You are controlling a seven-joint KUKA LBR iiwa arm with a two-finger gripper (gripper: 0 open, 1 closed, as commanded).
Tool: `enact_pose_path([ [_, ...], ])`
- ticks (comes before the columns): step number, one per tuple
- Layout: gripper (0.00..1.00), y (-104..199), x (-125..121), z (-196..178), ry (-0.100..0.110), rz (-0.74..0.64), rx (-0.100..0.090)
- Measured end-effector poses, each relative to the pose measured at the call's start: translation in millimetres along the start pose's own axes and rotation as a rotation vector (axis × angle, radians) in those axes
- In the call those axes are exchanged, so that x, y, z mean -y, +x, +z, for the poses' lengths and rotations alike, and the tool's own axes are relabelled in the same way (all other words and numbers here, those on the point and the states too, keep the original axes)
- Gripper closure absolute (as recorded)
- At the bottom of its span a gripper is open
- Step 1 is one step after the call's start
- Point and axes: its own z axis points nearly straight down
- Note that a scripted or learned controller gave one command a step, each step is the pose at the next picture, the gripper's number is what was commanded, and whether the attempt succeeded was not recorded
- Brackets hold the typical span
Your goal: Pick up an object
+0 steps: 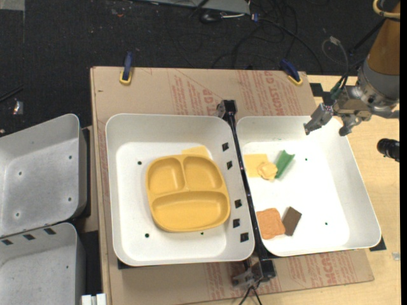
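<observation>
Nearest, below the yellow divided plate and past the bins' front rims: a strip of brown cardboard sheet with red print, matte and flat, under both bins. Plate itself of smooth plastic, rounded corners, three compartments, flat on the floor of the left white bin.

To the right of the plate, across the black joint between the bins, in the right white bin: an orange sponge-like block, rough on top, and touching its right side a dark brown block, slightly tilted. Both a little nearer than the plate's middle.

Farther, right of the plate's far edge: a flat pale yellow square, a crumpled yellow lump on its right corner, and a green oblong piece leaning against that lump. All three close together, so each one partly in the way of the others.

Just behind the plate, partly hidden under its far rim: a thin pale yellow sheet.

Far to the right of the plate, above the far right corner of the right bin: the gripper, metal grey, claw released, two fingers spread apart with nothing between them, well apart from all the pieces.

Left of the plate, off the cardboard: spare white bins. Beyond the plate, at the cardboard's far edge: two blue and yellow clamps, then black floor with cables.
</observation>
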Motion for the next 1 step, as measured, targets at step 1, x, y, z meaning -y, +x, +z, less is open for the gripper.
enact_pose_path([
  [1,0.00,0.3,-1.9,-5.9,-0.010,-0.002,0.002],
])
